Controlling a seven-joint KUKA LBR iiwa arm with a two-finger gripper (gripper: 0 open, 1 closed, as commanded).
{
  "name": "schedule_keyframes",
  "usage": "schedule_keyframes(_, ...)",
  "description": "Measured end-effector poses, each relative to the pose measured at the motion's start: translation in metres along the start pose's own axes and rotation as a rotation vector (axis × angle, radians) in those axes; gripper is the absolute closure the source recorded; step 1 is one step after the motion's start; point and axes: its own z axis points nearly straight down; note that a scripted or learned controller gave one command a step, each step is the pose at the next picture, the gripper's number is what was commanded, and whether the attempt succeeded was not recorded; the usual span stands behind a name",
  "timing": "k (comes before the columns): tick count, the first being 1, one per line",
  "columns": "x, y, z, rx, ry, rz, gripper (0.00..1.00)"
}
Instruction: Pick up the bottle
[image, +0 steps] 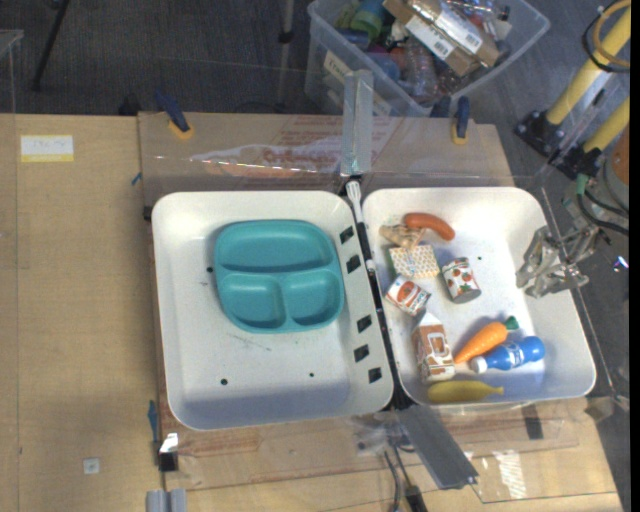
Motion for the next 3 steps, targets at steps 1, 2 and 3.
schedule_keyframes(1, -0.015, -0.012, 0.036, -0.001, -0.001, -0.654, 1.00)
schedule_keyframes(2, -0.015, -0.012, 0.036, -0.001, -0.001, -0.653, 0.00)
schedule_keyframes(3, -0.034, 0.059, 0.120, -0.001, 0.000, -0.503, 0.00)
